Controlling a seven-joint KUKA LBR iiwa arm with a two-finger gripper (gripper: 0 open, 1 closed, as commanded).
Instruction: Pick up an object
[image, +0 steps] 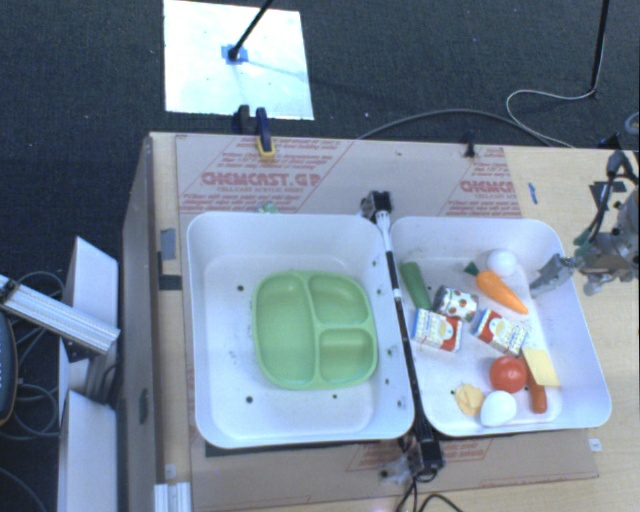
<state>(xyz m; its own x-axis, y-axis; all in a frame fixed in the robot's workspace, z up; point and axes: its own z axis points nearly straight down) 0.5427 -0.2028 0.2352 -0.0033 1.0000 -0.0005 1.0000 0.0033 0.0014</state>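
Two shallow white bins sit side by side on a bench covered with printed sheeting. The left bin holds a green divided tray, lying flat near its middle. A dark strip runs along the seam between the bins.

The right bin serves as landmark; all candidate objects lie inside it. Toward its far side: a white egg-shaped item, with a toy carrot just beside it, pointing toward the bin's middle. Near the seam-side wall: a green cylinder, aslant. In the middle: a small printed can, and two red-and-white cartons flanking it on the near side. Toward the near side: a red tomato, a yellow block touching it, a small reddish sausage-shaped piece, a second white egg and a yellowish lump by the near wall.

The gripper reaches in over the bin's right far rim, its grey tip above the bin floor just right of the carrot and apart from it. No object lies between the fingers; whether the jaws stand wide or narrow cannot be told, as the tip is small and blurred. The carrot and white item lie between the gripper and the central cluster.
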